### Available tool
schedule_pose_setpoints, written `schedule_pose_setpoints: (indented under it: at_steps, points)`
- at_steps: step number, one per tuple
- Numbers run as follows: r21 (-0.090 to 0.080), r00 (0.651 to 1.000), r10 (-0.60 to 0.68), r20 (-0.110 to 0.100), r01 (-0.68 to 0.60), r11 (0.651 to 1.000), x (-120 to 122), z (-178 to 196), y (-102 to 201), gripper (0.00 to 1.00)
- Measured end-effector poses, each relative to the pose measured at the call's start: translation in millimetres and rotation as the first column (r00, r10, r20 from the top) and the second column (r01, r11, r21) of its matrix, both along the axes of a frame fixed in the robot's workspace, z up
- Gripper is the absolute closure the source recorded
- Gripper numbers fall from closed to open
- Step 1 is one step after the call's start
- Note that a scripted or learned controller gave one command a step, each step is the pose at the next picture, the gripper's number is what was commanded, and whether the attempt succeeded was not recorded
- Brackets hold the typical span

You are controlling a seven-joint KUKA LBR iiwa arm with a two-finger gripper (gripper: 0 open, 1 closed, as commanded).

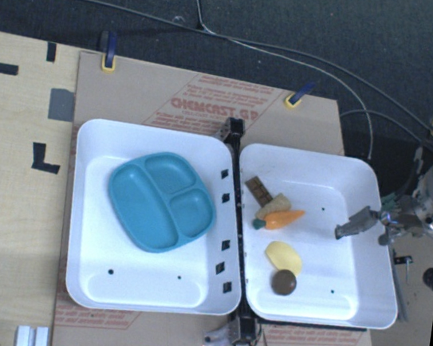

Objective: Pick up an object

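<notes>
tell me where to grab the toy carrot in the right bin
Grip the toy carrot across its thicker middle, coming straight down. It lies flat, pointing right, with a tan block touching its upper left, so close the fingers across the narrow width nearer the free tip.

Left bin [81, 212]: divided plate [162, 201]. Right bin [361, 178]: block [258, 188], carrot [284, 218] behind; lemon [284, 256], ball [284, 282] in front. Claw [351, 226] at right wall.
</notes>
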State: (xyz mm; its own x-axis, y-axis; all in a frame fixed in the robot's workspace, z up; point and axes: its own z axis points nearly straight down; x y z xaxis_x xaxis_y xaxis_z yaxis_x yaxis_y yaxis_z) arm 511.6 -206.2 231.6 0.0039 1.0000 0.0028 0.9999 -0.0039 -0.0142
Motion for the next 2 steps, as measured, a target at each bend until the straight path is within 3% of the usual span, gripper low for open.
schedule_pose_setpoints:
  at_steps: [1, 2]
  points:
    - [-0.003, 1.0, 0.005, 0.013, -0.005, 1.0, 3, 7, 1, 0.0]
    - [-0.002, 1.0, 0.005, 0.009, -0.005, 1.0, 6, -37, 1, 0.0]
